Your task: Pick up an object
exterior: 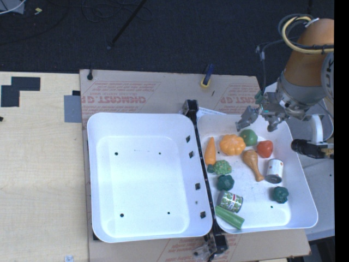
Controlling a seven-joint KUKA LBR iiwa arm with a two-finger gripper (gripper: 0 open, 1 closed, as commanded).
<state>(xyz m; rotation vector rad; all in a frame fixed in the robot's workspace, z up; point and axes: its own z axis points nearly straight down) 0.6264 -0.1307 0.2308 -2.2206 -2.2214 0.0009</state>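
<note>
Toys crowd the right bin (pixel 305 214), and none is between my fingers yet, so I judge this to be the approach step, before any grasp. My gripper (pixel 260 118) hangs in the upper right of the frame with its fingers spread wide, one tip reaching left over the bin's upper rim, the other to the right. Just below and between them lies the green ball (pixel 249 137), touching the orange pumpkin (pixel 232 144) on its left; the red tomato (pixel 265 148) sits just to its right. Further down come the drumstick (pixel 253 164), the white can (pixel 274 170), the carrot (pixel 210 150), the broccoli (pixel 221 167), a dark green lump (pixel 225 182), a labelled can (pixel 230 202), a green stick (pixel 230 218) and another dark lump (pixel 280 194). Next, I think, I must pick one target, most likely the green ball, lower straight over it and close without nudging the pumpkin. The left bin (pixel 98 146) lies well apart.
</note>
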